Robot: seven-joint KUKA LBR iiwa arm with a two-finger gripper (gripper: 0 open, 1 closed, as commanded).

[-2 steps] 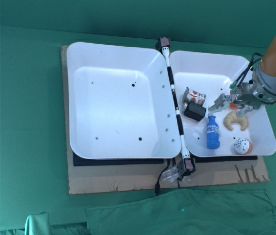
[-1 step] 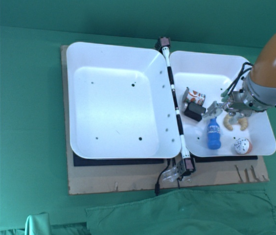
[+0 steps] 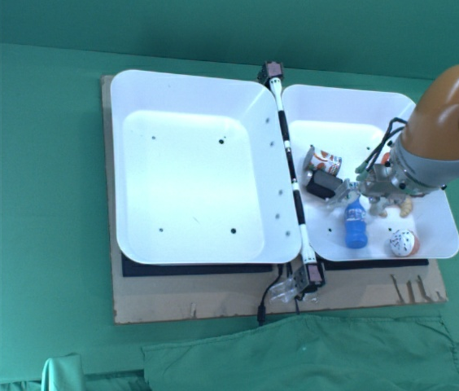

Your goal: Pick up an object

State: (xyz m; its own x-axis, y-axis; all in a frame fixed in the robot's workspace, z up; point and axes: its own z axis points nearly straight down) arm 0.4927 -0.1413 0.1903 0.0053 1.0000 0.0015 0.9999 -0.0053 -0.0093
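Far left: desk (image 3: 50, 177), draped in green cloth. On it, a brown cardboard sheet (image 3: 213, 304), bearing both bins.

Next, the left bin (image 3: 189, 186): white, shallow, round-cornered, with a few small dark dots across its floor.

Along the seam between the bins, a thin black-and-white rod (image 3: 288, 157), running from far rim to near rim.

Right of the rod, the right bin (image 3: 335, 108), holding every loose thing. Closest to the rod, a small can (image 3: 325, 161) with a red and white label, lying on its side near the bin's middle. Further right and nearer the camera, a blue bottle (image 3: 356, 226) with a pale label band, cap end pointing toward the pincer.

Then the pincer (image 3: 373, 198), low over the middle of the right bin, just beyond the bottle's cap and right of the can. Cannot tell whether apart or together, nor whether touching the bottle.

Just right of the pincer, a small tan curved piece (image 3: 408, 208). Nearer the camera, by the bin's front right corner, a white ball (image 3: 403, 243) with reddish speckles, apart from the bottle.

Far right: the arm (image 3: 445, 129), orange above grey, reaching in over the bin's right rim.
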